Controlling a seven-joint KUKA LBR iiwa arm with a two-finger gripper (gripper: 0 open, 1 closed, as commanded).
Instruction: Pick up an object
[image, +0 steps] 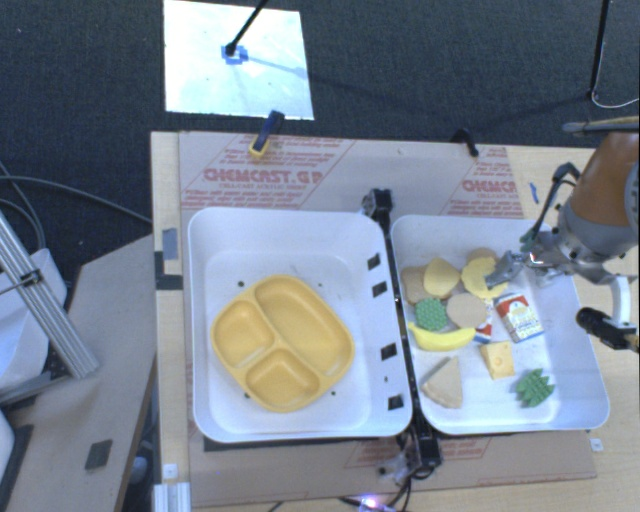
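Gripper (507, 268) seen low over the right bin (590, 390), at the yellow slice (478, 272).

Arm (600, 205) is extended in from the right, its grey wrist above the bin's upper right part. Whether the tool is released or clenched cannot be told, and nothing is seen grasped. The toy food is gathered in the right bin: a yellow slice touching or just beside the gripper tip, a tan piece (441, 277) to its left, a green piece (432, 314) below that, a banana (443, 339) under it, a red and white carton (519, 317) just below the gripper, a cheese cube (495, 359), a tan wedge (444, 383) and a green leafy piece (534, 387) near the lower edge. A yellow tray (282, 341) with three compartments is laid in the left bin (300, 235).
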